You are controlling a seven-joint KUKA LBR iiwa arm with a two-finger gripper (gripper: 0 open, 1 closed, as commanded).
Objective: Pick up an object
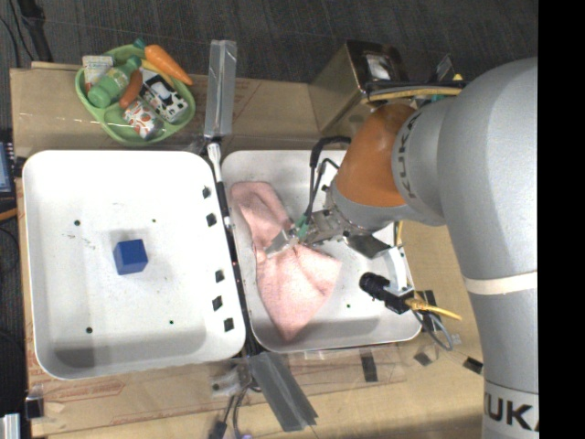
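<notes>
While the tool (294,233) pinches it, pink cloth (285,263) lies crumpled, soft folds, right bin (274,165).

arm (475,181) hiding right bin's (274,163) far corner

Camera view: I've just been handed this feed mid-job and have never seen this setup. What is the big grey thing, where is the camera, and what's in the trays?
The single camera sits above the bench and looks down at a slant. The big grey shape is a robot arm with an orange band, reaching in from the picture's right. Its gripper is down in the right bin, at a crumpled pink cloth whose middle looks bunched up around it; I cannot tell whether the cloth is actually held. The left bin holds a blue cube. Behind the bins, a green bowl holds toy food, including an orange carrot.
</notes>
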